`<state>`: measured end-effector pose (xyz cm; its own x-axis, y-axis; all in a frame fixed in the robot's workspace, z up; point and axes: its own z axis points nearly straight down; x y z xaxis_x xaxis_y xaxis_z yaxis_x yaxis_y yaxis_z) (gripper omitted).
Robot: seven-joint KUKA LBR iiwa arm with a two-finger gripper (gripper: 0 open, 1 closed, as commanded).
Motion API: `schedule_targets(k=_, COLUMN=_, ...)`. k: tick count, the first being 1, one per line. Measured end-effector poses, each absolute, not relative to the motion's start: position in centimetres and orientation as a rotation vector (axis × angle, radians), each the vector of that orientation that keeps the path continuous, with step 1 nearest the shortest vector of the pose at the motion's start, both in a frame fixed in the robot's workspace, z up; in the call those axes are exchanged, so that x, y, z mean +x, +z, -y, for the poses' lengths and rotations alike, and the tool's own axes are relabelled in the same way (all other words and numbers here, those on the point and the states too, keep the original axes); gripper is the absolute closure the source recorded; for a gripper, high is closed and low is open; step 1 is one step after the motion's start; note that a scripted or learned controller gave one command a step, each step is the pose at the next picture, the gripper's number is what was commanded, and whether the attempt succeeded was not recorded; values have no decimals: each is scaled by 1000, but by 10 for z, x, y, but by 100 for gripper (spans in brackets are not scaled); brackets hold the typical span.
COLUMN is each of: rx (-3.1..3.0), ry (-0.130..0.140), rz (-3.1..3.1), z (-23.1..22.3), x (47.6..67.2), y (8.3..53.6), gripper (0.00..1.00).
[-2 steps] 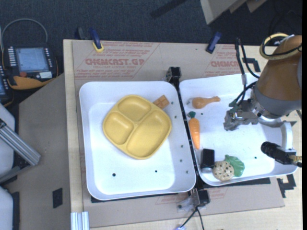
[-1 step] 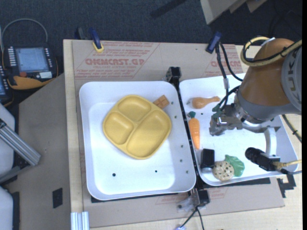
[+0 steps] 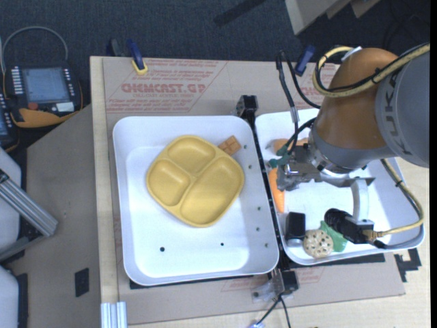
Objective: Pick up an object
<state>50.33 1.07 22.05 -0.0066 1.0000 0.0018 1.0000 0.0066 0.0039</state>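
My gripper (image 3: 288, 171) hangs low over the left side of the right bin (image 3: 392, 183), under the orange wrist band. An orange carrot-like piece (image 3: 276, 191) lies along the bin's left wall, just below and left of the gripper. A small green thing (image 3: 273, 161) and another orange piece (image 3: 278, 144) show at the gripper's upper left, partly hidden by it. Nearer the front lie a small black block (image 3: 295, 224), a round speckled cookie (image 3: 315, 243) and a green piece (image 3: 329, 236) behind the cookie.
The left bin (image 3: 136, 238) holds a yellow divided plate (image 3: 196, 180) and a small brown block (image 3: 230, 144) at the plate's upper right edge. The arm covers much of the right bin's back half. A divider ridge (image 3: 263, 183) separates the bins.
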Motion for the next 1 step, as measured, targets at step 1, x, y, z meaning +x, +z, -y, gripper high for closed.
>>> schedule_targets(k=1, rx=2214, ry=5, rz=-2228, z=-62, x=508, y=230, gripper=100)
